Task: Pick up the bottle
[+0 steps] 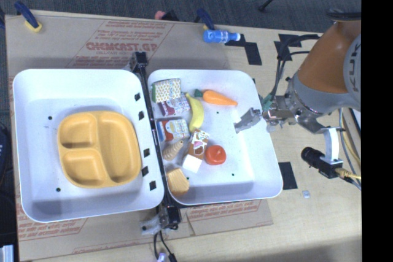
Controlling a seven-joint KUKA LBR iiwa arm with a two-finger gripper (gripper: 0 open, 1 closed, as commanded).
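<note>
In the right bin [261,178], a small bottle-like item [198,143] with a red and white label lies in the middle of a cluster of toy food. A red tomato [215,155] lies just to its right and a banana [196,112] just above it. My gripper [247,119] hangs over the bin's bare right part, about a hand's width right of the bottle and slightly farther back, with nothing seen in it. The grey arm with its orange band [325,64] reaches in from the right.
A carrot [219,98], printed boxes [167,90], a white cube [192,163] and a bread piece [178,181] fill the right bin's left half. A yellow divided plate [98,148] sits in the left bin [37,89]. Blue clamps [217,37] hold the cardboard at the back.
</note>
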